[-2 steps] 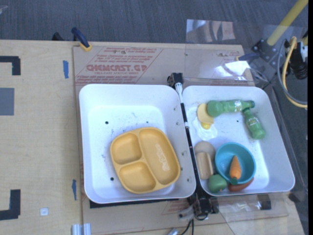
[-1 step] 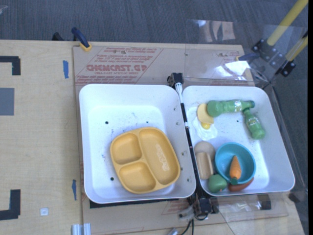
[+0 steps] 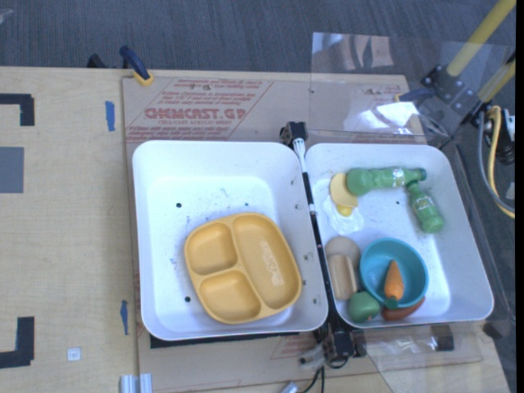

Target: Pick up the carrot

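A cardboard sheet (image 3: 270, 105) under the far edge of the bins carries red print. The large line reads "CHEMCAST GP", and the smaller lines above it are too fine to read. The green bottles have pale labels, but their writing is too small to make out.

The left bin (image 3: 160, 187) holds a yellow divided plate (image 3: 241, 267) with three compartments, lying towards the near side.

The right bin (image 3: 468, 252) holds several things. At its far side a green bottle (image 3: 385, 178) lies on its side, left to right. A smaller green bottle (image 3: 426, 210) lies just beside the first one's right end. To their left is a toy fried egg (image 3: 343, 196). At the near side sits a blue bowl (image 3: 413, 264), with a tan cylindrical piece (image 3: 341, 270) to its left and a round green piece (image 3: 364, 305) at its near left. A red thing (image 3: 403, 310) peeks out from under the bowl's near rim.

The carrot (image 3: 394, 280) lies inside the blue bowl, in the near part of the right bin. Its long axis runs near to far, with the narrow tip pointing far and the thicker end near.

How the jaws stand cannot be told.
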Controlling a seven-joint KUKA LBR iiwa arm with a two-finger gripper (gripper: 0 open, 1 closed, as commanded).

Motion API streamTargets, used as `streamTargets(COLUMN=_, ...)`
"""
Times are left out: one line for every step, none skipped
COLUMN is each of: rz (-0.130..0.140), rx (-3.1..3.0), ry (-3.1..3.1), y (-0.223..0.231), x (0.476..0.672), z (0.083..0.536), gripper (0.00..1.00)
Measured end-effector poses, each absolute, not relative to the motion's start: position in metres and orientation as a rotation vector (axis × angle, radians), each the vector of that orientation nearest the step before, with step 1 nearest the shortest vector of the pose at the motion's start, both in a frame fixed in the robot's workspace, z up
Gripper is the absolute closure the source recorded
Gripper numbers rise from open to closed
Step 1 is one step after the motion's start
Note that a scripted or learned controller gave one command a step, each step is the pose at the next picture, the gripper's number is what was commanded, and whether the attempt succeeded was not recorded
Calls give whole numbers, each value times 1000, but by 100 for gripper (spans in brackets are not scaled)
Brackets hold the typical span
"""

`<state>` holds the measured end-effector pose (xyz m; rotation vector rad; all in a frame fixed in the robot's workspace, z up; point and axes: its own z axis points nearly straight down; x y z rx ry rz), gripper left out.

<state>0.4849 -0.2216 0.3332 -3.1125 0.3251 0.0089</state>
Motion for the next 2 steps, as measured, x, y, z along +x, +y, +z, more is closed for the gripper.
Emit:
streamTargets(rz=-8, rx=-3108, ry=317, y=-218, x=488, z=346, gripper=100)
streamTargets(rz=-7, rx=-3108, ry=318, y=-218, x=488, z=346, gripper=0)
